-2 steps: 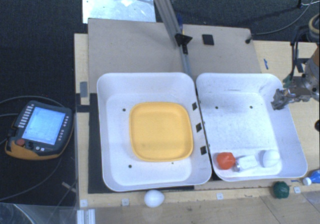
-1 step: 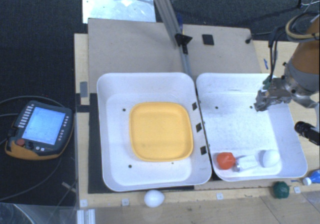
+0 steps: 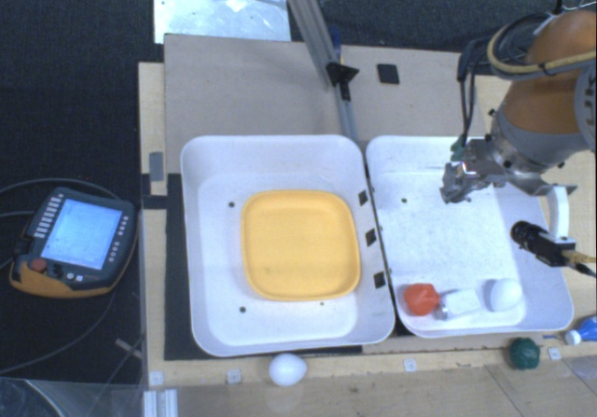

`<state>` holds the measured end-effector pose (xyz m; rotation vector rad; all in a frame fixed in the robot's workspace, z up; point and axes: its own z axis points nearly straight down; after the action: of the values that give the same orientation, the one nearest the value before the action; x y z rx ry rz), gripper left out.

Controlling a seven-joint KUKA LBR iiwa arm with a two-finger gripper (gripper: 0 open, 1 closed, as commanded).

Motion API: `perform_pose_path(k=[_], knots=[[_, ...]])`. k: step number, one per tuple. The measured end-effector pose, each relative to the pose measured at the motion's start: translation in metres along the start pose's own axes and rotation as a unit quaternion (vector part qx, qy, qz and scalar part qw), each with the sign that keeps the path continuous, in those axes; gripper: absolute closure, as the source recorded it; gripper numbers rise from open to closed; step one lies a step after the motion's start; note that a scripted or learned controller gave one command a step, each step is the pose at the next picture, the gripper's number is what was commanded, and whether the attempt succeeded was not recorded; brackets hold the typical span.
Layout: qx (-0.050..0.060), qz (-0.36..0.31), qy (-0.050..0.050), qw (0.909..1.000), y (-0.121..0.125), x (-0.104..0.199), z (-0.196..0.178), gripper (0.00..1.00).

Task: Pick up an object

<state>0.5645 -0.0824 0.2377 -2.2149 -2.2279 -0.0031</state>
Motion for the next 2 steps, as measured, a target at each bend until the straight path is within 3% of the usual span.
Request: perform_pose_path(k=[2], knots=[[0.000,0.000,0.000,1.0000,-0.004,0.104,-0.012,1.00]])
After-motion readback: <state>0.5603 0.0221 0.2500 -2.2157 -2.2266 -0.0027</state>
